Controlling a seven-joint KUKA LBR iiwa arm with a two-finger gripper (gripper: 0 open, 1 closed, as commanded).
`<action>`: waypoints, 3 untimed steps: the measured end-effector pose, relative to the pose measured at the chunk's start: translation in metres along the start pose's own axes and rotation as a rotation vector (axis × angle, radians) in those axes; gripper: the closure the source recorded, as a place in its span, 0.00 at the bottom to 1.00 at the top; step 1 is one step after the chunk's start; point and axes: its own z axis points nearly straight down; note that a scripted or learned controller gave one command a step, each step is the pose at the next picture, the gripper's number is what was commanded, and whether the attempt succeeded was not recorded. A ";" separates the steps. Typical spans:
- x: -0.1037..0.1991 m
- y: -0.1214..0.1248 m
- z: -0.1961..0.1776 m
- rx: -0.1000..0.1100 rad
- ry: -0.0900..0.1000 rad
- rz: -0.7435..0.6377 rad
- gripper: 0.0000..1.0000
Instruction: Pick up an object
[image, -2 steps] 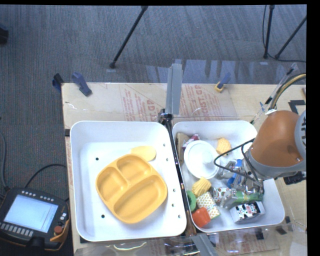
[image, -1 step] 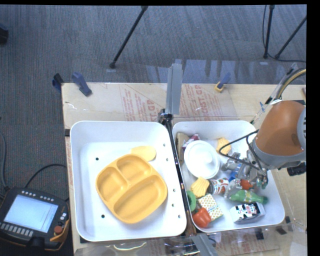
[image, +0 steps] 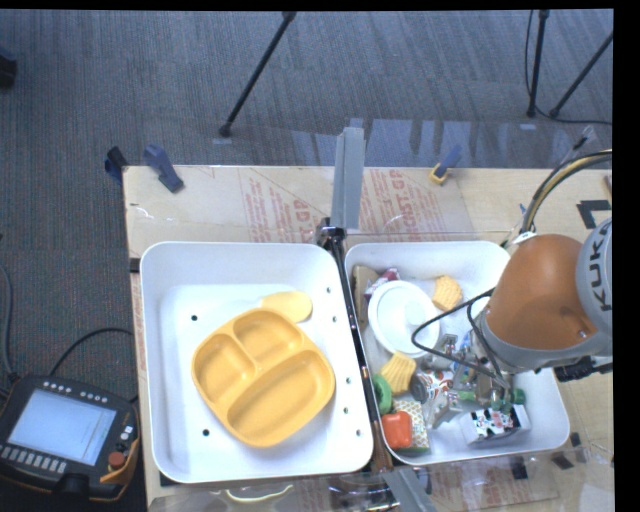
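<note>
Nearest us, in the right bin (image: 555, 415), we see the pincer (image: 470, 385) low among a clutter of small things; whether it is open or closed we cannot tell. Around it lie a red piece (image: 397, 429), a green piece (image: 383, 392), a yellow ridged piece (image: 400, 372) and a small printed box (image: 493, 422). Just beyond them sits a white bowl (image: 402, 316), with another yellow piece (image: 447, 292) beside it. In the left bin (image: 165, 300) rests a yellow divided plate (image: 263, 375), a pale yellow lump (image: 287, 305) touching its far edge. The arm's orange band (image: 540, 290) overhangs the right bin, and the bench (image: 240, 205) runs on behind both.
</note>
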 end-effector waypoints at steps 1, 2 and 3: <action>0.007 0.035 0.001 0.002 0.002 0.049 0.00; 0.007 0.036 -0.005 0.002 0.008 0.043 1.00; 0.007 0.036 -0.005 0.002 0.009 0.043 0.00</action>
